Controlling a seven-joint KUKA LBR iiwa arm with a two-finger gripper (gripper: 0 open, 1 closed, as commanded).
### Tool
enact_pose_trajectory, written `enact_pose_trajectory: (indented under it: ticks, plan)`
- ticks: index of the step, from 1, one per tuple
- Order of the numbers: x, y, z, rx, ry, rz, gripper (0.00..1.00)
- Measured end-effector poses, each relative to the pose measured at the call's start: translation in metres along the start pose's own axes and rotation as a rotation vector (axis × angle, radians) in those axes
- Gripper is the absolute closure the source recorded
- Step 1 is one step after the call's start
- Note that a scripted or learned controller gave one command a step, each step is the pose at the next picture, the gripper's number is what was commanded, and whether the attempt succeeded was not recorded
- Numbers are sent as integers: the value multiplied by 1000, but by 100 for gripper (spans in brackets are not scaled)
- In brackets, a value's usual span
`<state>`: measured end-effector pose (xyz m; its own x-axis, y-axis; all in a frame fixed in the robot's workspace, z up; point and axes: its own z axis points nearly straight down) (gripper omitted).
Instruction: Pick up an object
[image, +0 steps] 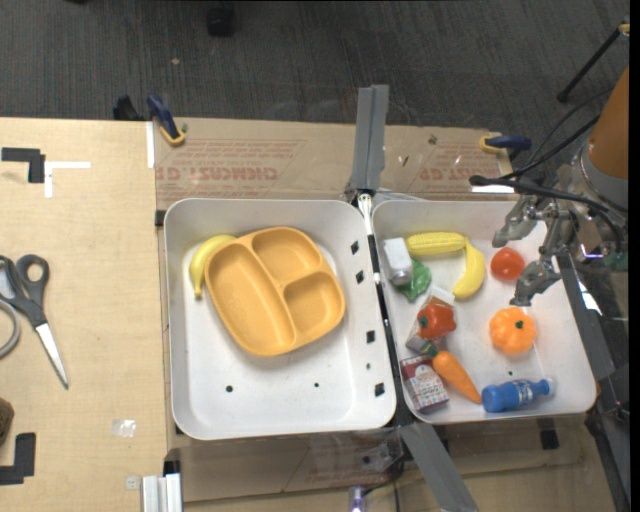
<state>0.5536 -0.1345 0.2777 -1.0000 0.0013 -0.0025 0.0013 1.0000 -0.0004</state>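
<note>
My gripper (519, 256) hangs over the right bin's (572, 330) far right side, fingers spread open. One fingertip (505, 229) lies beyond a small red tomato (507, 263) and the other fingertip (529, 287) on its near side; nothing is clamped. I cannot tell how high the gripper is above the tomato. An orange pumpkin (512, 331) sits just in front of it. Also in this bin are a corn cob (436, 243), a yellow banana (469, 272), a red pepper (436, 320), a carrot (457, 376) and a blue bottle (516, 394).
A white bottle (398, 258), a green item (417, 280) and a small red carton (425, 385) lie by the right bin's left wall. The left bin (200, 390) holds a yellow divided plate (272, 290) and another banana (205, 260). Scissors (35, 310) lie on the bench at far left.
</note>
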Motion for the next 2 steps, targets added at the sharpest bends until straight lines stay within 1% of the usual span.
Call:
enact_pose_trajectory:
  ticks: [1,2]
  plan:
    - [51,8,161,0,2,-15,0]
    - [-41,35,184,1,-2,-150,0]
